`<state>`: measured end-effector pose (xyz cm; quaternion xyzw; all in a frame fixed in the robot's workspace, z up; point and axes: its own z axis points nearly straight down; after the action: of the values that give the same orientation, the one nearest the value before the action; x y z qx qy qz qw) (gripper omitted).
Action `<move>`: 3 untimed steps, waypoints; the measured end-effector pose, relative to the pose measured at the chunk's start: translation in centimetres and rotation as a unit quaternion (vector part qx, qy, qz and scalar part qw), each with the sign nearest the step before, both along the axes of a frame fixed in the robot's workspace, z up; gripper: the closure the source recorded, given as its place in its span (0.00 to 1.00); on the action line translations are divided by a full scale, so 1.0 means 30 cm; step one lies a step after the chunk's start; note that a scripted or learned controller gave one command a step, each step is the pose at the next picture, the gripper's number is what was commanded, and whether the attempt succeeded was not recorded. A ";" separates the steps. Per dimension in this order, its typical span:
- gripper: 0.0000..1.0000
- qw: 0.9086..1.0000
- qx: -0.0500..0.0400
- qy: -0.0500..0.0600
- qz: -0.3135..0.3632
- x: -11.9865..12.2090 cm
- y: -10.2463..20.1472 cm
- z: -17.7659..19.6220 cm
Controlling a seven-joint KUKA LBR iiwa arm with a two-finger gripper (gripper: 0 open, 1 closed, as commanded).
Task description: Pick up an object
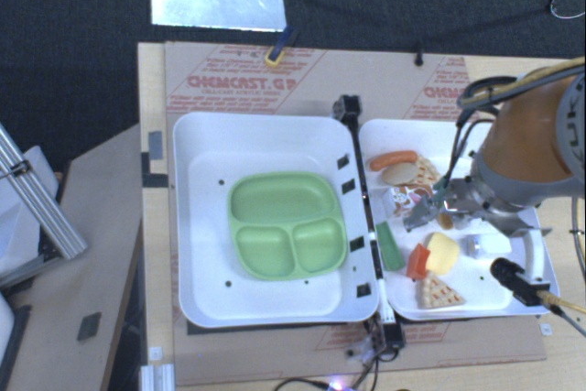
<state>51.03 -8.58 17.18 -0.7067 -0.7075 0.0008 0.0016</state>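
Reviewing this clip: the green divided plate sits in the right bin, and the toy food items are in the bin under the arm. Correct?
Not quite. The camera view shows the green divided plate in the left bin, not the right. The toy food items are indeed in the bin under the arm.

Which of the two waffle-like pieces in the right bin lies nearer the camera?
The waffle piece at the bin's near edge, below the yellow piece. The other lies beside the hot dog.

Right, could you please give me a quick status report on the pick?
Gripper low in right bin, among the toy food. Nothing seen in its grip. Hot dog, waffle, green piece lie loose. Green tray in left bin.
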 end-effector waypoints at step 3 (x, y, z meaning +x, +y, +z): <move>1.00 1.000 -0.001 -0.010 0.001 -0.011 0.003 -0.242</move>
<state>50.70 -8.48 9.93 -0.7062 -0.7080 -0.0055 -0.0057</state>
